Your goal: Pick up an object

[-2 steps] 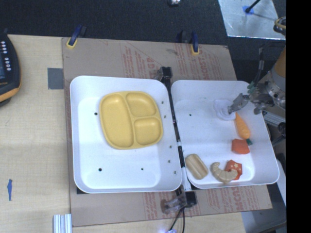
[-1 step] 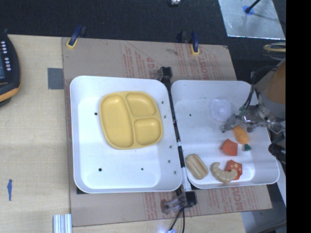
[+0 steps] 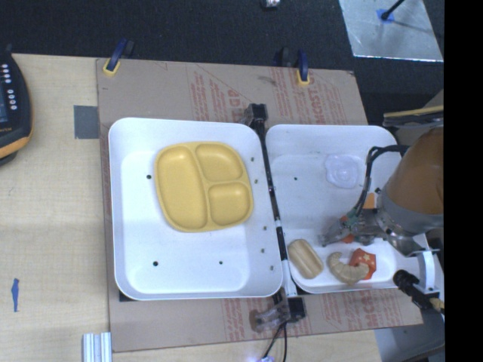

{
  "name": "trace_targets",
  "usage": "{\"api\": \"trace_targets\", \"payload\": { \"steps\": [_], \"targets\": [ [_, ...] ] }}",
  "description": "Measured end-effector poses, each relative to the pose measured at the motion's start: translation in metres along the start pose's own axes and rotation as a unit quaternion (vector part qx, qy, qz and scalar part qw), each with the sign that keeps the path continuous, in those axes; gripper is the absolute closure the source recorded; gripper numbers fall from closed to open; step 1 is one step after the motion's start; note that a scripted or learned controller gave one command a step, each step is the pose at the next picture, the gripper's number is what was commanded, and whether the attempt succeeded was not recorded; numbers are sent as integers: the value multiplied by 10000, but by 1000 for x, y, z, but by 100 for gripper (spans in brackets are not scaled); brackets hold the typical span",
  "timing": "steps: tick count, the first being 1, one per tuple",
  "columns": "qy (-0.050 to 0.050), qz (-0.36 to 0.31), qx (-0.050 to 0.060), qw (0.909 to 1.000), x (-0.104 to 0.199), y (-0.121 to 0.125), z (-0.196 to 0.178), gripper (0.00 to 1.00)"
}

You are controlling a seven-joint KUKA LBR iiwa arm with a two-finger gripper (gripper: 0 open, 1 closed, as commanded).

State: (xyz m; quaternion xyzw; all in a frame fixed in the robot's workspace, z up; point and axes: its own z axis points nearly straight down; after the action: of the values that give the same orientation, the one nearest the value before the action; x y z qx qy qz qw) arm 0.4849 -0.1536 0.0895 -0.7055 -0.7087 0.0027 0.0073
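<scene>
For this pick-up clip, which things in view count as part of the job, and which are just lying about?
Job:
- gripper, low in the right bin
- bread roll
- curved pastry
- red piece
- clear lid

Lying about:
- yellow tray in the left bin
- clamps
- pendant

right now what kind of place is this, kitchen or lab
Most likely a robot lab bench, not a kitchen. Two white bins, left and right, sit on cardboard held by clamps, a grey arm reaches in, and the food looks like toys.
</scene>
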Motion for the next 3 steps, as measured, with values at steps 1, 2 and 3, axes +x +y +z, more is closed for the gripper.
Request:
{"api": "trace_targets", "payload": {
  "steps": [1,2,3],
  "targets": [
    [-33,-27,-80,10000,21,70,-4,0],
    [-29,4,-37,10000,11,45,-2,0],
    [-29,3,-42,10000,10,46,-13,100]
  ]
}}
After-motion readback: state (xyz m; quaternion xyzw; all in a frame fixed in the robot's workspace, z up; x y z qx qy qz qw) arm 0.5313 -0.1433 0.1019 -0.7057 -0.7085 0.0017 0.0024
